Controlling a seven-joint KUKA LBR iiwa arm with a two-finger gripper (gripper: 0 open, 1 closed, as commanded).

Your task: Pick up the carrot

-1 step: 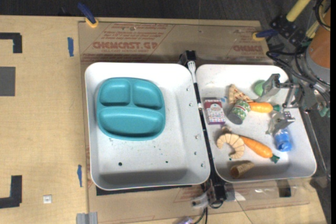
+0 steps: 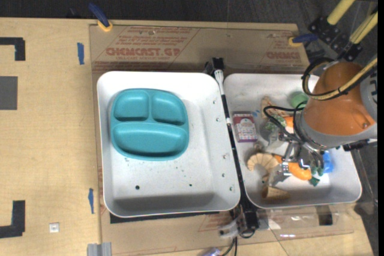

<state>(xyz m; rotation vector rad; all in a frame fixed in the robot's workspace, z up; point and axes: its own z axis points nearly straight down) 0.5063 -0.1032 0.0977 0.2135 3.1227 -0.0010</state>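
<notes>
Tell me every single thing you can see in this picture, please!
Bins: two, white, side by side on the bench; left bin, right bin.
Divided plate: one, teal, three sections, in the left bin.
Carrot: one, orange, near the front of the right bin, right under the gripper.
Small packet: one, pinkish purple, at the left side of the right bin.
Beige toy food: one, tan, middle of the right bin.
Green item: one, at the back of the right bin, partly hidden.
Blue item: one, beside the carrot, partly hidden.
Cardboard sheet: one, brown, under the bins.
Arm: one, grey and orange, over the right bin.
Gripper: one, down among the toys.
</notes>
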